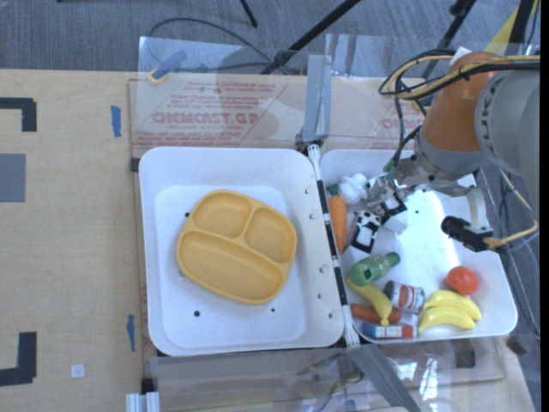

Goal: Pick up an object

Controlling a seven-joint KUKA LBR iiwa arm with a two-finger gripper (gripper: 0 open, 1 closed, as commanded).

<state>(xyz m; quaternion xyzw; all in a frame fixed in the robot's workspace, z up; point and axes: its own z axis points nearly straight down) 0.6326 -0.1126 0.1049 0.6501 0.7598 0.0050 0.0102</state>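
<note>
Grey carpet with black stand legs crossing it runs along the twelve o'clock edge, and below it a pale wooden bench carries two shallow white bins side by side. Largest on the bench, the left bin holds a yellow divided plate at its centre, one long compartment toward seven o'clock and two smaller ones toward one o'clock. A clear plastic sheet with red lettering lies at twelve o'clock from this bin. The right bin sits at three o'clock from the plate, touching the left bin along their shared rims.

The grey arm enters from three o'clock, its orange band above the wrist, and the gripper hangs low over the right bin's eleven o'clock corner; its fingers blur into the clutter below, so I cannot tell whether they are spread or closed, or whether anything sits between them.

Beside it lie a black-and-white toy and a white crumpled object. An orange carrot rests along the bin's nine o'clock wall. Toward six o'clock sit a green bottle, a yellow banana, a small can, and a red-and-blue item I cannot identify. A banana bunch and a red tomato lie at five o'clock
</note>
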